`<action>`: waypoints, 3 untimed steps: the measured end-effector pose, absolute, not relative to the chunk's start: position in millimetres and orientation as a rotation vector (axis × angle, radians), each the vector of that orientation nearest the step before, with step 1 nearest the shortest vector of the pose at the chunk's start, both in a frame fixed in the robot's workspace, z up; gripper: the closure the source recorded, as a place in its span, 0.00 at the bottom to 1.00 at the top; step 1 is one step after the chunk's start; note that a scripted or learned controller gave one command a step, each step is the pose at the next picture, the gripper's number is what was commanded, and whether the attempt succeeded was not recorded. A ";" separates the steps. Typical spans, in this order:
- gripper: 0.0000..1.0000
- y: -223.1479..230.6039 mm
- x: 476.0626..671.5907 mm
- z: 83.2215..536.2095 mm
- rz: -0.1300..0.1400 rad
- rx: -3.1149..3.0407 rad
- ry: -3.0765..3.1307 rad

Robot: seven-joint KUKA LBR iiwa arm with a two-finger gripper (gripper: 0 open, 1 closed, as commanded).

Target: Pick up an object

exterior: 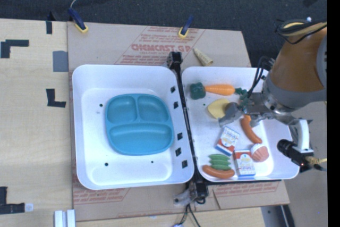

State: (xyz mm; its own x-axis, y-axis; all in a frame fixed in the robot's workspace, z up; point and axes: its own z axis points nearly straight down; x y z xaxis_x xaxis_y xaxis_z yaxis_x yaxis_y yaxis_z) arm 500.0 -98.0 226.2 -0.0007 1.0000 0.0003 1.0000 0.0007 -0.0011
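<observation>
My gripper (232,114) reaches in from the right and hangs low over the right bin (281,170). It is just right of a yellow piece (215,109) and up-left of an orange sausage (251,131). Nearby lie a carrot (219,90) and a dark green toy (197,91) toward the back. A small white carton (228,141), a red and white carton (244,162), a green pea pod (219,160), a hot dog (218,171) and a pink slice (260,153) lie toward the front. I see nothing held in the gripper.
The left bin (87,93) holds a blue divided plate (139,123). A black divider clip strip (180,114) runs between the bins. A small cork-like piece (202,56) lies on the cardboard behind the right bin. The arm's body (297,72) overhangs the right bin's right side.
</observation>
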 end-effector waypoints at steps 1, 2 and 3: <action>0.00 -103.9 621.1 91.7 -0.003 -2.220 -2.225; 0.00 -100.1 664.1 87.9 0.029 -2.194 -2.204; 0.00 -113.7 664.6 87.4 0.021 -2.189 -2.200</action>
